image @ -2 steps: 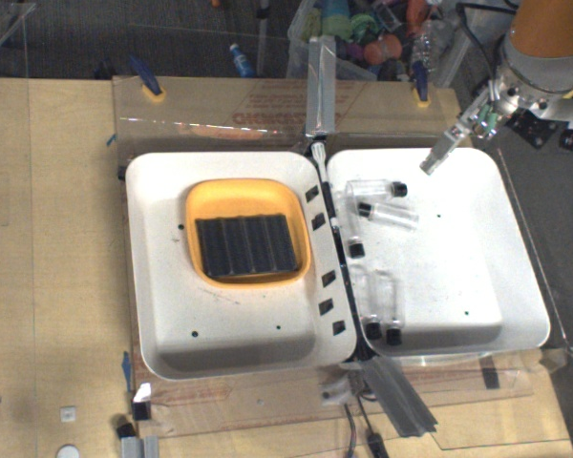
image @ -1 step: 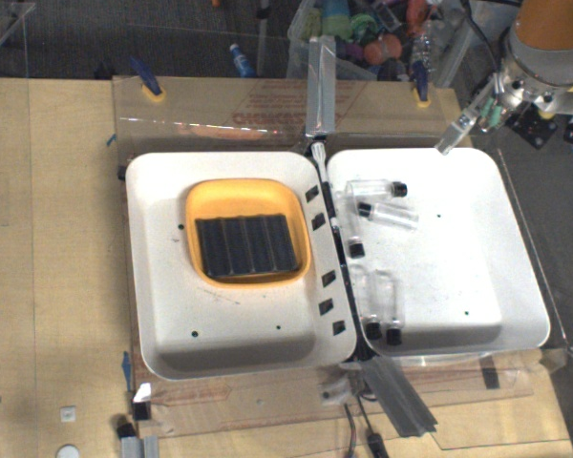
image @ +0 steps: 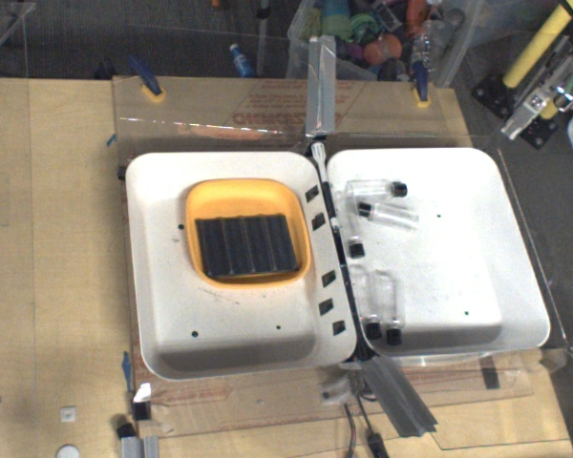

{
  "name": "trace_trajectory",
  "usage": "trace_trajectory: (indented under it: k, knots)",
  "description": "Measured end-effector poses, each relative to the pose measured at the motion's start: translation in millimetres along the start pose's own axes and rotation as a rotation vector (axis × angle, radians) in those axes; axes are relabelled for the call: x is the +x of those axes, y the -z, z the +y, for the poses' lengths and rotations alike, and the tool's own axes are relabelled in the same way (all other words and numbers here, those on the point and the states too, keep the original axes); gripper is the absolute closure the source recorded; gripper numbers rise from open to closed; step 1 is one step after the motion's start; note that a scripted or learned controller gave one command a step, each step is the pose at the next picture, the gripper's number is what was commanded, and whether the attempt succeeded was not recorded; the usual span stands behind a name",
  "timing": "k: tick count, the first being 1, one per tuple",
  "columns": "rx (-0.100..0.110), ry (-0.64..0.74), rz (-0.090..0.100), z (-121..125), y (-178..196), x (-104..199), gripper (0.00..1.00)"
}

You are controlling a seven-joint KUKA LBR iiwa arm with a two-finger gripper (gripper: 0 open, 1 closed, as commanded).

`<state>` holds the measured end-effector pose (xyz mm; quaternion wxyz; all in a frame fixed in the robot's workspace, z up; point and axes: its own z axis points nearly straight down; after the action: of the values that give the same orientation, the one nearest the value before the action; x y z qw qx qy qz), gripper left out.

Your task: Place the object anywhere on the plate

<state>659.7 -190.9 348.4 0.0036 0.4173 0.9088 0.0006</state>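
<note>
1. I cannot tell the state of my gripper from this view.
2. The left bin (image: pixel 158 284) holds an orange plate (image: pixel 246 194) with rounded corners, lying flat towards the bin's back half.
3. A black ribbed slab (image: pixel 245 245) lies flat on that plate and covers most of its middle and front. The orange rim shows all round it.
4. A divider (image: pixel 327 241) with a row of black tabs runs between the two bins.
5. In the right bin (image: pixel 458 246), close to the divider, lie several clear plastic pieces with black caps. Two of them (image: pixel 382 203) are near the back and one (image: pixel 377 299) is near the front edge. Their exact shapes are hard to make out.
6. Behind the bins stands a clear tub of coloured toys (image: pixel 382 12).
</note>
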Motion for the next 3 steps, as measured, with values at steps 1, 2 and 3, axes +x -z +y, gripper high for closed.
trace_trajectory:
  k: [1,2,3]
  knots:
    - [-0.001,0.176,-0.002,-17,-9,-27,1.0]
    - [-0.002,0.416,-0.003,-19,14,-24,1.0]
    - [-0.003,0.634,-0.003,-19,26,-24,1.0]
